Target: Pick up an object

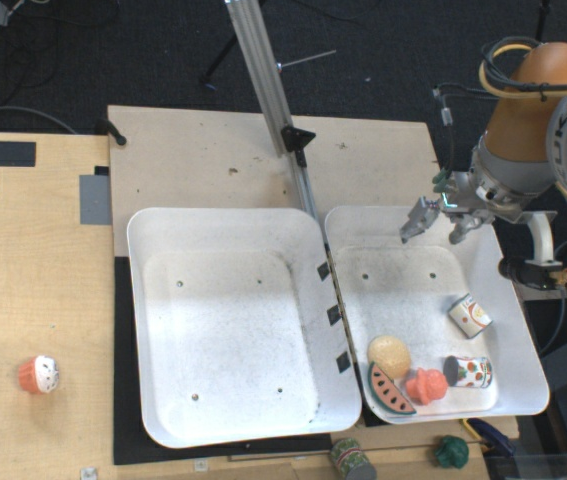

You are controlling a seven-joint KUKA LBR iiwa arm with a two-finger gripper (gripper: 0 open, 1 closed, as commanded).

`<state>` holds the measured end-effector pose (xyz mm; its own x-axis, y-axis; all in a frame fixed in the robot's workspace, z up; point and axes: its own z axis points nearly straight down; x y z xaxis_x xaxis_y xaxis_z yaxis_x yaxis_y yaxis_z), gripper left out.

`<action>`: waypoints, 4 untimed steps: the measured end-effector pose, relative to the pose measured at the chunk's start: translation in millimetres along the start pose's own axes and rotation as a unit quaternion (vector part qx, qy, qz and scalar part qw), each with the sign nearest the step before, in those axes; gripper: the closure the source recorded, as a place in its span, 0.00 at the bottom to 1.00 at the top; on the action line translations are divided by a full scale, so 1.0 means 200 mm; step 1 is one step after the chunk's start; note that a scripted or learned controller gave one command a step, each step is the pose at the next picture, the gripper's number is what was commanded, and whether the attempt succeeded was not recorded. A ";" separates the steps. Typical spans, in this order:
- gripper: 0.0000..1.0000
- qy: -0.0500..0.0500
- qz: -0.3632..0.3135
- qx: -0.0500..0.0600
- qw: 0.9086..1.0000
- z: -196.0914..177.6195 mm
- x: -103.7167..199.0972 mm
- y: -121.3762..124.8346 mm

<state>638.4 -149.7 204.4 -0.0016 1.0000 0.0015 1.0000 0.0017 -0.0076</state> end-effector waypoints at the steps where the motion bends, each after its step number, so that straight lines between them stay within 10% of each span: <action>1: 0.00 -0.001 -0.001 -0.002 1.000 -0.01 0.00 0.01; 3: 0.00 0.000 -0.001 0.000 1.000 0.57 0.01 0.02; 4: 1.00 0.000 -0.001 -0.002 1.000 0.50 0.01 0.03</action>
<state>643.5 -147.2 103.6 -0.0034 1.0000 0.0010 1.0000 0.0034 -0.0034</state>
